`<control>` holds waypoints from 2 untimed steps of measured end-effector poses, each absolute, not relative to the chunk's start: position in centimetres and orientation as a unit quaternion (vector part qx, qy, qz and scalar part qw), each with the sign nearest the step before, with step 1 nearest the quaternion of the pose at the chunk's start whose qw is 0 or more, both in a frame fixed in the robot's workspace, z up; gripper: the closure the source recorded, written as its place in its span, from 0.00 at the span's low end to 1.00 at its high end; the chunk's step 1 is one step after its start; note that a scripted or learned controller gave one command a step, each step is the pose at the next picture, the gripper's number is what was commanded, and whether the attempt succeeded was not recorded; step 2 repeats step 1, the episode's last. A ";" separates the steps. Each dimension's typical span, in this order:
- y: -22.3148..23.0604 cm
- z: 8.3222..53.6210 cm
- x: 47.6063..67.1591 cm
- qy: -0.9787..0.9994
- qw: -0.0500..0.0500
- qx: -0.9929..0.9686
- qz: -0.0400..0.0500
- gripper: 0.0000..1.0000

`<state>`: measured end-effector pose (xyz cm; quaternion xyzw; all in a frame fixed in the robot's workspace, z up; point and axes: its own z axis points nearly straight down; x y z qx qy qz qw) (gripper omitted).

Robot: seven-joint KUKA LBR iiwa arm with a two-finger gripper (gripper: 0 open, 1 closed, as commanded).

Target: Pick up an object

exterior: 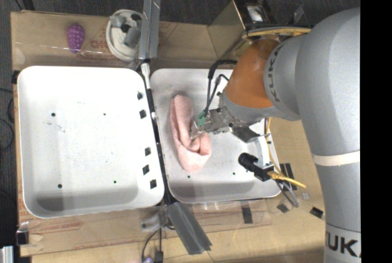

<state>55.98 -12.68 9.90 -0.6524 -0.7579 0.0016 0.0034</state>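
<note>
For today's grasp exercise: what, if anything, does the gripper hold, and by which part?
It cannot be told. The gripper sits against the pink folded cloth's right edge in the right white bin.

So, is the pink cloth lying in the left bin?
No, the pink cloth lies in the right bin, beside the divider, with the pincer at its right edge.

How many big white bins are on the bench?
2. The left bin lies on the camera view's left. The right bin sits beside it, holding a pink cloth, with the gripper down at the cloth. The arm covers part of the bench.
</note>
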 end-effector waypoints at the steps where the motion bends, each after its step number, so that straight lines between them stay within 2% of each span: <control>1: -7.7 19.0 58.9 -0.767 0.002 -0.641 0.001 1.00; 2: -7.7 19.0 58.9 -0.767 0.002 -0.641 0.001 1.00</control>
